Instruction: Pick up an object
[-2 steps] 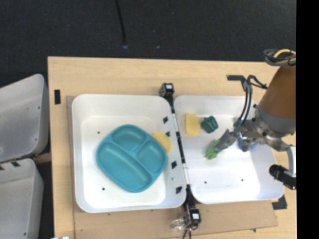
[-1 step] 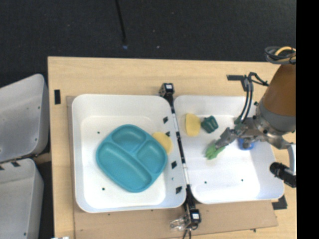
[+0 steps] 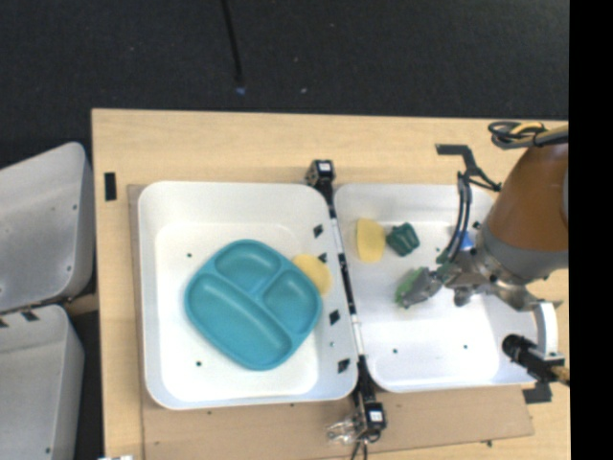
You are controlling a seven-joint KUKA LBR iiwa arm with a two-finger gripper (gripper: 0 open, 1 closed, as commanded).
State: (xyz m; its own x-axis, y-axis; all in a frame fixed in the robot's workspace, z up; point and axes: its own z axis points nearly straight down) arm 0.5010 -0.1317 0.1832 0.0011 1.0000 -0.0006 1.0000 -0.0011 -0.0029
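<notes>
Green object (image 3: 413,285) at gripper (image 3: 428,290); white bin (image 3: 421,353).

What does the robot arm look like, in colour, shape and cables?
The arm has a rounded orange-brown band above a grey wrist section. Blue and dark cables run down its side toward the wrist. The pincer below is small, of grey metal, with dark parts. A white curved piece sits near the wrist.
</notes>
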